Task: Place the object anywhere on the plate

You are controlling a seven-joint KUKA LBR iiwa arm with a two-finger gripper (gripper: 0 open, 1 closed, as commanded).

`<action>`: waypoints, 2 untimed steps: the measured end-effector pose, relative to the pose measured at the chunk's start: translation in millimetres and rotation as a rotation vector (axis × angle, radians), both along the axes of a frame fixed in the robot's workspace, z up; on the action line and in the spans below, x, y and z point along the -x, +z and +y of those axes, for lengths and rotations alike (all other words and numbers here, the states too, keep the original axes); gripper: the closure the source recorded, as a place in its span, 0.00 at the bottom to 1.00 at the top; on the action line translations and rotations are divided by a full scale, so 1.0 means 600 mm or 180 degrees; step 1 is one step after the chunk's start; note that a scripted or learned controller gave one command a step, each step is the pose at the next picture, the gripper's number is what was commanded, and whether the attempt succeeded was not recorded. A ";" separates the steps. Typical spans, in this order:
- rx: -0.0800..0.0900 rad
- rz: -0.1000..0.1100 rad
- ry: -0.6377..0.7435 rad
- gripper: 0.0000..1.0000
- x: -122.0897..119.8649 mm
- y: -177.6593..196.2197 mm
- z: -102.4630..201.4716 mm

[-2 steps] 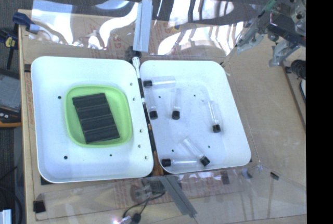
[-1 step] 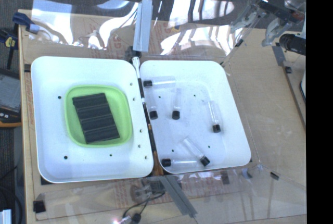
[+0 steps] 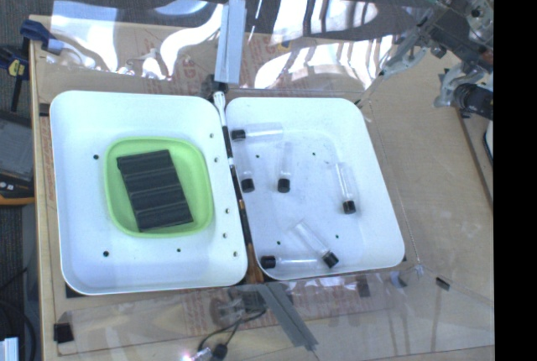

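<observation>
Dark ridged block (image 3: 153, 190) is the object as I read it: it lies flat on the green plate (image 3: 198, 176), tilted a little, inside the plate's rim. That plate sits in the left white bin (image 3: 75, 250). Beside it, the right white bin (image 3: 379, 221) holds several clear tubes with black caps, one of them (image 3: 345, 187) near its right side and another (image 3: 285, 169) near the middle. I see arm hardware (image 3: 460, 28) at the upper right, over the table (image 3: 436, 183), well apart from both bins; whether its grip is released or clenched, I cannot tell.
</observation>
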State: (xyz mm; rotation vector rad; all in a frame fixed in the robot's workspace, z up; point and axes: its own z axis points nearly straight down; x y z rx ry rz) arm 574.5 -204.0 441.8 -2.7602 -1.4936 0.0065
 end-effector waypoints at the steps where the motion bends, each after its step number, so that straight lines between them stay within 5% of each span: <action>1: -0.0002 -0.0001 -0.0297 0.00 0.074 0.000 0.001; 2: 0.0004 -0.0010 -0.0625 0.00 0.034 0.000 -0.002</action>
